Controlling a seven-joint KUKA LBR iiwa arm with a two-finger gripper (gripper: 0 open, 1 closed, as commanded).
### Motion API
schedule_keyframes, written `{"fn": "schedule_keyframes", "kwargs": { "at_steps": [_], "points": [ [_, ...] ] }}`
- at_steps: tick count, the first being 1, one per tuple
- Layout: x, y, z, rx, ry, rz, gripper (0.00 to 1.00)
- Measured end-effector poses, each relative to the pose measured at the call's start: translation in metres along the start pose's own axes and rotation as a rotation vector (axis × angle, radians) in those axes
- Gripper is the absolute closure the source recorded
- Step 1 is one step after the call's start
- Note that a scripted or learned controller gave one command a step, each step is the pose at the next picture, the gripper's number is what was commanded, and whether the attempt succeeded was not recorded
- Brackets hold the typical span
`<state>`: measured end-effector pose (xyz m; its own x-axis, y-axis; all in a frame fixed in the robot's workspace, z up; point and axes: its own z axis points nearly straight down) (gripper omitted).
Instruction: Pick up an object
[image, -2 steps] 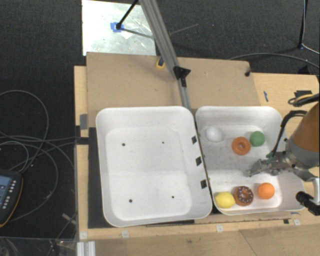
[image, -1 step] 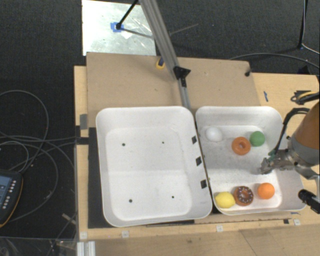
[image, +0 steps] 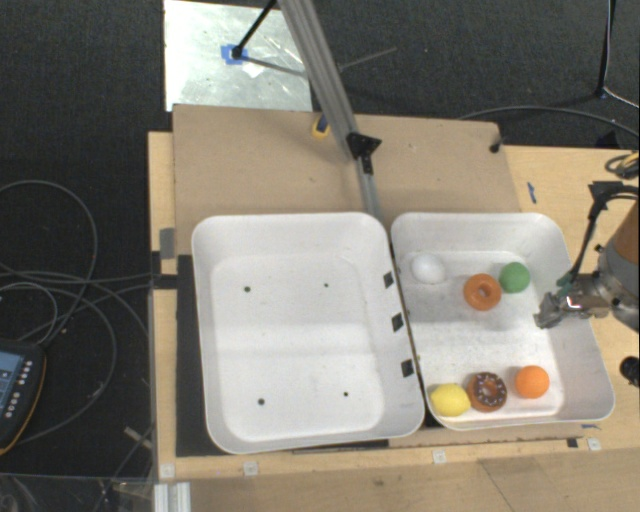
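gripper (image: 552, 312) sits at the right edge of the right bin (image: 590, 345), low over its rim, reaching in from the right; nothing shows between its tips, and how far apart they stand cannot be told from this view. inside that bin, a white ball (image: 428, 268) lies near the upper left corner, an orange ring (image: 482, 292) just beside a green ball (image: 514, 277) in the upper middle. along the near wall sit a yellow lemon (image: 450, 400), a brown sprinkled doughnut (image: 488, 391) touching it, and an orange ball (image: 532, 381). left bin (image: 230, 250) sits alongside.
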<state>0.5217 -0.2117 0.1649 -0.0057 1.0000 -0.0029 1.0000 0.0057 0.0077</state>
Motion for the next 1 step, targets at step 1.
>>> {"fn": "schedule_keyframes", "kwargs": {
  "at_steps": [1],
  "points": [
    [-0.0009,0.0015,-0.0649,-0.001,-0.001,0.0,1.0]
  ]
}}
